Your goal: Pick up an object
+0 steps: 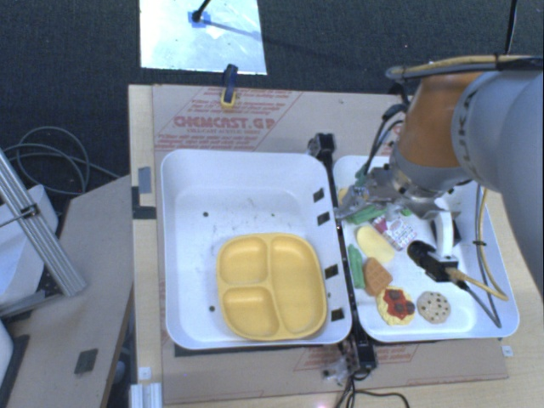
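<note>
Two bins are sitting side by side on the tabletop [255, 121]. In the left bin [183, 228] a divided tray [272, 283] is lying (toward the near right corner); in the right bin [501, 317] a cookie [433, 307] is lying just right of a toy pizza [396, 305].

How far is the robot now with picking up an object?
Done: the arm is over the right bin, with the gripper low by a green toy. In hand: nothing that I can see; a grasp is not shown. Left: to grip one thing and lift it. The yellow toy, pizza and cookie lie in the bin.
</note>
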`<state>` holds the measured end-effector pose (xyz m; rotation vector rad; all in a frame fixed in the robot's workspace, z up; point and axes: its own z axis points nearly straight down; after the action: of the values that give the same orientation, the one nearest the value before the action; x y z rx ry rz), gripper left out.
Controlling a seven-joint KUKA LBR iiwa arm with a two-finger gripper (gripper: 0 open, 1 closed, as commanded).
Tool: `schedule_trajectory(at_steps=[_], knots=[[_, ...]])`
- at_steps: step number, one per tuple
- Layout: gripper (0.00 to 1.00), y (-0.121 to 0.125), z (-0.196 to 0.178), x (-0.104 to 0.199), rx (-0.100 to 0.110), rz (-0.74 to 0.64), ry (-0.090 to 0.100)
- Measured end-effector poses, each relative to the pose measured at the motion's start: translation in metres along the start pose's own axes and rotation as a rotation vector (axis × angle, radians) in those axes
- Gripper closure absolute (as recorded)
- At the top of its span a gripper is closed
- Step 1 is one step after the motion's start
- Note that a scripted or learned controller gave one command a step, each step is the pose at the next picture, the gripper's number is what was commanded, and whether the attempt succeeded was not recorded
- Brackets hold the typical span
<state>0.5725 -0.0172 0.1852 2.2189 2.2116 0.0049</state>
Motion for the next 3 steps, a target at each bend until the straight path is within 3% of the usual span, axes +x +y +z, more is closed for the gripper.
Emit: schedule_trajectory(at_steps=[1,2,3], knots=[[0.0,-0.038,0.001,0.059,0.011,-0.011,0.006],[0.0,-0.025,0.027,0.146,0.008,-0.016,0.007],[0.0,-0.075,0.02,0.214,0.011,-0.015,0.008]])
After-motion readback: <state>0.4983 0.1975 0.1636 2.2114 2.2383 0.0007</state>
